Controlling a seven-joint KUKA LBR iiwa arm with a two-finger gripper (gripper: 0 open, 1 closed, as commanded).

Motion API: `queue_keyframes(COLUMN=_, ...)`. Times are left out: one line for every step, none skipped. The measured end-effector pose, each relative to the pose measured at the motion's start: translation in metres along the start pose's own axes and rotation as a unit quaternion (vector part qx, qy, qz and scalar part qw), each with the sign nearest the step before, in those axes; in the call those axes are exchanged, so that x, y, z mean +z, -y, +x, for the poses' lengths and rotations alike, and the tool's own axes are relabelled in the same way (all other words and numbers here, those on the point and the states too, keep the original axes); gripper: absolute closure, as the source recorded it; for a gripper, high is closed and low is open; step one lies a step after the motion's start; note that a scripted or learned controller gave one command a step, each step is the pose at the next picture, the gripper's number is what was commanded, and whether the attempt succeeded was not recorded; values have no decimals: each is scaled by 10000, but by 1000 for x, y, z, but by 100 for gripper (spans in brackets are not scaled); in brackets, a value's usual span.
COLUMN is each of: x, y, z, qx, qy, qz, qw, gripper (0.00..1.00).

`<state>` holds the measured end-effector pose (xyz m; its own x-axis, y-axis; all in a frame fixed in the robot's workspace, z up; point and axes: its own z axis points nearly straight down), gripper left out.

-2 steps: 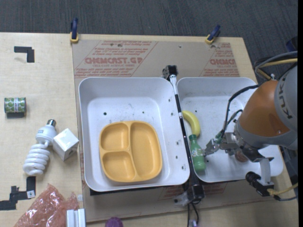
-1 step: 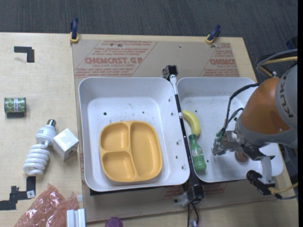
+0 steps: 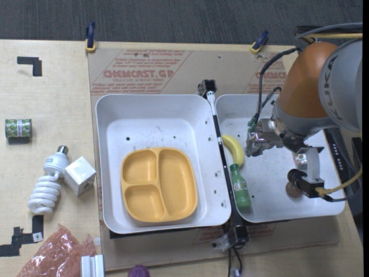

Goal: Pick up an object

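Where the bench runs out past the bins: a small green can lies on its side on the tan board, well apart from everything else.
Below the can: a white spiral light bulb lies on the board, its base touching a small white cube.
Bottom-left corner: a crumpled pink mesh bag lies at the frame's edge.
Under the bins: a brown cardboard sheet with red printing, held at its far edge by two clamps.
Left bin: it holds a yellow divided plate with three compartments, lying flat toward the near side.
Right bin: along its left wall lies a yellow banana, and just nearer the camera a green bottle lies on its side, its cap close to the banana's lower end.
Gripper: it hangs low inside the right bin, just right of the banana; from where I stand I cannot tell how it is set or whether it touches the fruit, and nothing shows in its grasp.
Arm: its grey body with the orange band reaches in from the right and covers the bin's far right part.
Right bin, near corner: a small round brown object sits beside a black fitting on the arm.
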<state>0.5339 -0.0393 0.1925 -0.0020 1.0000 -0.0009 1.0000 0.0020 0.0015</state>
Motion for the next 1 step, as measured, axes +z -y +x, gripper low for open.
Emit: queue_keyframes(x=54, y=-18, z=-107, qx=5, qy=3, qz=5, qw=10000, gripper=100)
